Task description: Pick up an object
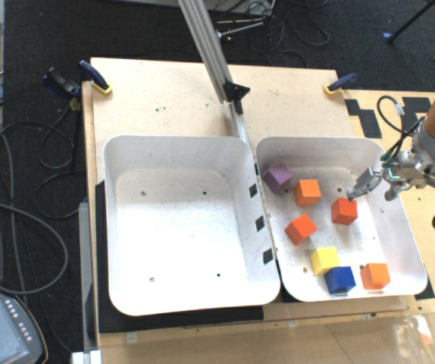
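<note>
Red is the colour we are watching: a red cube [344,211] sits in the right bin [399,226], in its upper right part, and the gripper [377,182] hangs just above and to the right of it. We see the two fingers spread apart, one finger [361,184] reaching down toward the cube's upper edge, the other out toward the bin's right wall, and nothing sits between them. So the cube lies down and to the left of the hand, just off its near fingertip rather than under the gap. That offset is what we judge the coming move turns on: the hand needs to slide a little left and toward the bottom of the view before it drops, or the near finger may land on the cube's top. Other choices lie further off: an orange cube [307,192] and a purple block [279,177] to the left, a second orange cube [301,228] below, and a yellow cube [323,259], blue cube [340,280] and orange block [375,276] along the bin's near edge. We count nothing lifted yet.
</note>
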Action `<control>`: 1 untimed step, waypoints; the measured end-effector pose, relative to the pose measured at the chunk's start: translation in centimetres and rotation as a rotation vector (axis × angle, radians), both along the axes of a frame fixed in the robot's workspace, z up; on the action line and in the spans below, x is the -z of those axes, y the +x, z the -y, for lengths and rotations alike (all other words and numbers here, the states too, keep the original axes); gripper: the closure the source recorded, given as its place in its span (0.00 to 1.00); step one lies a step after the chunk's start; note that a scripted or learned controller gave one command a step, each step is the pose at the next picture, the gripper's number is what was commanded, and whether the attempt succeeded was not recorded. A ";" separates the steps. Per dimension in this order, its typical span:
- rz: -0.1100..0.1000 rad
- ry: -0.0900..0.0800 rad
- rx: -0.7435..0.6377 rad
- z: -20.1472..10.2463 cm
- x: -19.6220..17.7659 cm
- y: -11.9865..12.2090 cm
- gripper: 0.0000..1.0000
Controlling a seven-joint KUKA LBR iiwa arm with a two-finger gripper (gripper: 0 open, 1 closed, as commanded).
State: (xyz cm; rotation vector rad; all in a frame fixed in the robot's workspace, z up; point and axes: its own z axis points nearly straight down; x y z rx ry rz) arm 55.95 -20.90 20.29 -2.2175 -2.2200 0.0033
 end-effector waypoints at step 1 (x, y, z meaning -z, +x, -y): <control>0.003 -0.001 -0.001 0.0 -0.2 0.1 0.00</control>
